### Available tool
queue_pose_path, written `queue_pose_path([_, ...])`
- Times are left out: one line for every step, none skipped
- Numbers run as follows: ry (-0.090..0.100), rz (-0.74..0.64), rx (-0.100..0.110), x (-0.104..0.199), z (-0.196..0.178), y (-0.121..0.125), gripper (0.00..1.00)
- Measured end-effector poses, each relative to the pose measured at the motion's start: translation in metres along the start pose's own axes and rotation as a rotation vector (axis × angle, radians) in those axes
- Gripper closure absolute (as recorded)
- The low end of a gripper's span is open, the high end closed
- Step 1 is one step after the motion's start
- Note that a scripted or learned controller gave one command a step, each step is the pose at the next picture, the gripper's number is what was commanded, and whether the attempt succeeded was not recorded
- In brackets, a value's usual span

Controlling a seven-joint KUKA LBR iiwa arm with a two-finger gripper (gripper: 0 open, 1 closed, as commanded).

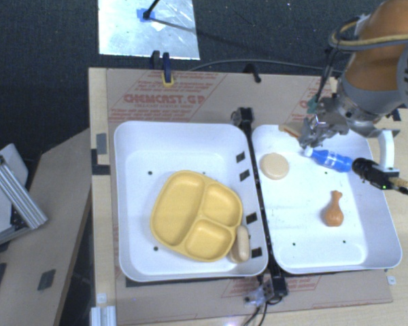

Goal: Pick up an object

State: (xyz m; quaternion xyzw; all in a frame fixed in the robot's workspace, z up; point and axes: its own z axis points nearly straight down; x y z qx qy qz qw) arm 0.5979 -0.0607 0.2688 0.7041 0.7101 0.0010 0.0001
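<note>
- The gripper (311,136) hangs low over the far corner of the right bin (377,250), right at the near end of a small blue bottle (331,159) lying on its side on the bin floor.
- From where I stand I cannot tell whether the jaws are spread or pressed together; the wrist hides them.
- The bottle looks like light, hard plastic, smooth and round, so I judge it would roll or squirt out if pinched off-centre. Across the middle of its body seems the safest hold.
- Also in the right bin: a pale round disc (275,166) near the divider, flat and probably hard to get under, and a brown drumstick toy (333,210) well apart from the bottle, with a narrow neck that would suit a pinch.
- The left bin (132,155) holds a yellow divided tray (196,214) with a small tan piece (241,244) touching its near edge.
</note>
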Motion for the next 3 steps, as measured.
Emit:
queue_pose_path([0.001, -0.002, 0.000, 0.059, 0.004, 0.000, 1.00])
queue_pose_path([0.001, -0.002, 0.002, 0.120, 0.021, -0.003, 1.00])
queue_pose_path([0.000, 0.000, 0.002, 0.164, 0.041, -0.015, 1.00])
